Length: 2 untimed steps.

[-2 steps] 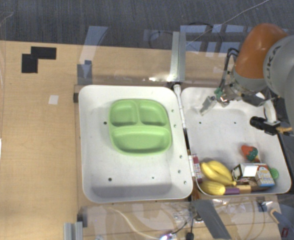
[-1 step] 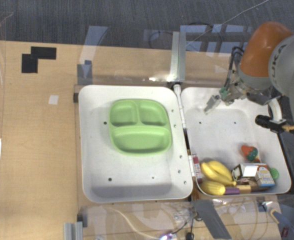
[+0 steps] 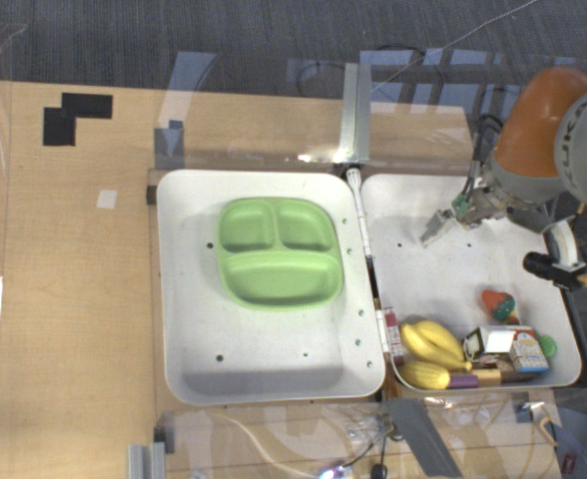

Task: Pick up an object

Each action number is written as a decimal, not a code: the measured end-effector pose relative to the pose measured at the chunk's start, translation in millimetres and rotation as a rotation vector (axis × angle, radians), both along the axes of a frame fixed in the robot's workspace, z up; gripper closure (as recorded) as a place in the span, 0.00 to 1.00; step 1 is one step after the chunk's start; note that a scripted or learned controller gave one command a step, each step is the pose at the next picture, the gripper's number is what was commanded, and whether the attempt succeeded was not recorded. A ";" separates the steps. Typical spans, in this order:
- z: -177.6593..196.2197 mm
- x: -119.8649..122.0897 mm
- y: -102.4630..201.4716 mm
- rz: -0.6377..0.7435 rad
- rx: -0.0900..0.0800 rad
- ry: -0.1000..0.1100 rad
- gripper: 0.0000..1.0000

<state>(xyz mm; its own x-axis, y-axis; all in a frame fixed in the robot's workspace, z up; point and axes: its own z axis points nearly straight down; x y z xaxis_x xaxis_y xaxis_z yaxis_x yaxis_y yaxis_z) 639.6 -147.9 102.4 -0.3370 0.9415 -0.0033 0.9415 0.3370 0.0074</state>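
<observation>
Progress: nothing is judged to have been picked up; the whole grasp is left to be done.
Pincer (image 3: 435,228): seen over the bare upper part of the right bin (image 3: 413,297), reached in from the right on the grey arm (image 3: 533,138); whether it is released or clenched cannot be told, and nothing is seen held in it.
Candidate objects: all are lying toward the near edge of the right bin, below the pincer and well apart from it.
Bananas (image 3: 431,339): a yellow bunch is placed below the pincer, against the near left corner of its bin.
Carton (image 3: 508,347): a small printed box is set below and to the right of the pincer, just beside the bananas.
Red and green piece (image 3: 497,303): a small toy-like item, too small to be named, is found below-right of the pincer, nearest to it of the group.
Green tray (image 3: 278,251): a divided plate is laid in the left bin (image 3: 189,297), to the left of the pincer, beyond the divider.
Remaining steps: as judged, the pincer must be carried down toward the near cluster, lowered over one item, closed on it and lifted.
</observation>
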 end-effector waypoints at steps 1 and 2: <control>-12.8 21.8 3.7 0.197 -0.002 0.001 0.00; -14.7 28.0 -18.5 0.330 0.016 0.026 0.00</control>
